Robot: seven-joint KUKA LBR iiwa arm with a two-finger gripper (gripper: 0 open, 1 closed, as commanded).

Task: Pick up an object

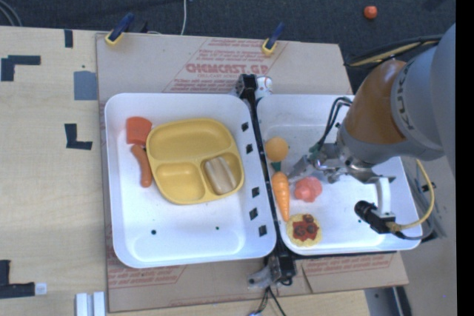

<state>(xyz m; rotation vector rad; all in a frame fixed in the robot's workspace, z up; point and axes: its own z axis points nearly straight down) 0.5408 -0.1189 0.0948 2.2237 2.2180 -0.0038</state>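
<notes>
Grey and orange, the arm (pixel 400 111) bulks up closest to the lens, reaching across the right bin (pixel 337 106) from the counter's right edge. Its tool (pixel 326 163) sits low over that bin, roughly in the middle, and from where I stand I cannot tell how it is set, because the wrist hides it.

Nothing has been lifted as far as I can see. Every item rests on a bin floor, so I judge the pick is not yet made; the approach looks done, and the closing and raising are left.

The likeliest target, to my eye, is the pink piece (pixel 308 189), which lies just beside the tool on the side toward the counter's near edge. It is small, rounded and soft pink with a redder patch, perhaps a toy food. Close to it are an orange ball (pixel 276 149) by the divider, a carrot (pixel 281 195) lying along the divider, and a flat round tart with red topping (pixel 304 229) near the bin's near-left corner.

Toward the counter's left edge, the left bin (pixel 122 233) holds a yellow divided tray (pixel 189 159) with a tan bread-like piece (pixel 220 174) in one compartment, and an orange-red spatula (pixel 138 144) beside it.
</notes>
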